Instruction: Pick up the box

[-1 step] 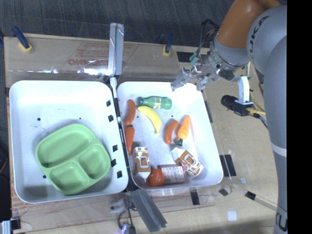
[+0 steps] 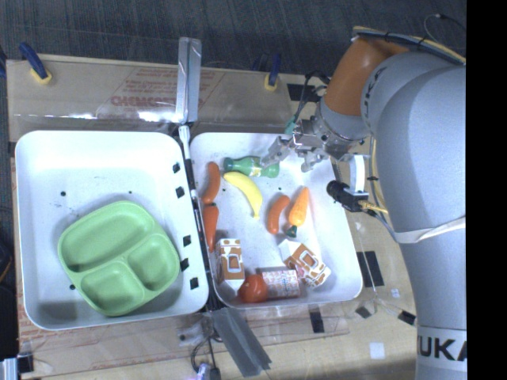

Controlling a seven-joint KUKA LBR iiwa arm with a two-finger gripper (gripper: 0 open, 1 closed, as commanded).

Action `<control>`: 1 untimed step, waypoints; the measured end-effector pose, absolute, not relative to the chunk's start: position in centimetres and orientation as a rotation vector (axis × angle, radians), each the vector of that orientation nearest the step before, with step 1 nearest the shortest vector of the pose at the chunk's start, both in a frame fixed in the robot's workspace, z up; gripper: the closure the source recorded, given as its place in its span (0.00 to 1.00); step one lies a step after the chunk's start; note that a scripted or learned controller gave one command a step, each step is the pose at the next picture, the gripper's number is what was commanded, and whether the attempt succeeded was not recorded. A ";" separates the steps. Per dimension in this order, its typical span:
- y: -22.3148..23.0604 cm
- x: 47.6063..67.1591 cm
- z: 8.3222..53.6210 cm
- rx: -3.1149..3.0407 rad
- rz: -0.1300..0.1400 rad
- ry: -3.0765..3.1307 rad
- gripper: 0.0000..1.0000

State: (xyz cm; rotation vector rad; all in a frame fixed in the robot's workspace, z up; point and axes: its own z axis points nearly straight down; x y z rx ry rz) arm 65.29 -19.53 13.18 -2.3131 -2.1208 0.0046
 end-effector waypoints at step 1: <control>-20.6 66.4 10.6 -2.331 -0.016 -2.126 0.00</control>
